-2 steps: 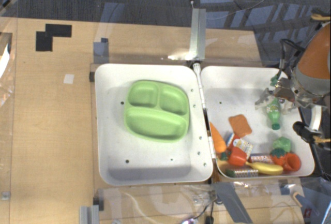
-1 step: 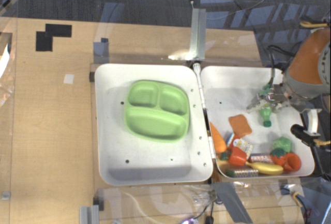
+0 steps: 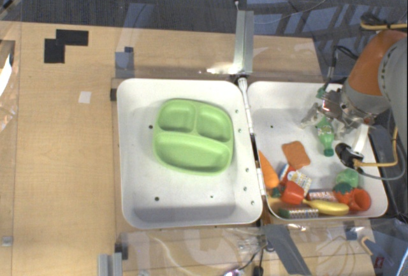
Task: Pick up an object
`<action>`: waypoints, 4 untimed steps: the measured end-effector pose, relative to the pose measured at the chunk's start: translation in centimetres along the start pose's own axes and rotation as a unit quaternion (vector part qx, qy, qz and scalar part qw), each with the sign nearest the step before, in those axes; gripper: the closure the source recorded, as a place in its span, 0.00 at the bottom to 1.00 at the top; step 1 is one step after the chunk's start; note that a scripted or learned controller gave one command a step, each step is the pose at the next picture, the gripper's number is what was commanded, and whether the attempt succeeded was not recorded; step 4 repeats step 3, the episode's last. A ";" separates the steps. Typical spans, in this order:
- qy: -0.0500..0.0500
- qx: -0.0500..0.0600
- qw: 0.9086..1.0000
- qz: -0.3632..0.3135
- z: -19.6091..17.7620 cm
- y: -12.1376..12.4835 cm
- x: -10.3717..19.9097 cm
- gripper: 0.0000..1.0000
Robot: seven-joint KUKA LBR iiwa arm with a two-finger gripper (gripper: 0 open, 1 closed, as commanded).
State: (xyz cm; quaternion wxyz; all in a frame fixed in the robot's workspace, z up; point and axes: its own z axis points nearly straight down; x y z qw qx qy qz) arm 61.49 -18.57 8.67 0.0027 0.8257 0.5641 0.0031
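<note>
While descending: gripper point(image 3: 327, 116) over green bottle point(image 3: 327, 141), right of frame.
Fingers: state unclear.
Next: close, lift.

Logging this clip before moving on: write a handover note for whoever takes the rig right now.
Gripper: low over the right bin, upper right part, at a small green bottle; finger state unclear, no grasp confirmed.
Things: toys piled along the right bin's lower edge: carrot, brown slab, red cup, banana. Green tray sits in the left bin.
Done: arm brought down to the bottle.
Left: grip an object and lift it.
</note>
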 end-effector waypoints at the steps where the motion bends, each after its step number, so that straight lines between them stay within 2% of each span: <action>1: 0.001 -0.001 1.000 -0.003 -0.9 0.2 0.2 1.00; 2: 0.000 0.003 0.991 -0.133 -0.5 -8.8 -1.3 1.00; 3: 0.000 0.002 0.992 -0.125 -11.0 -14.6 4.3 1.00; 4: 0.000 0.002 0.992 -0.125 -11.0 -14.6 4.3 1.00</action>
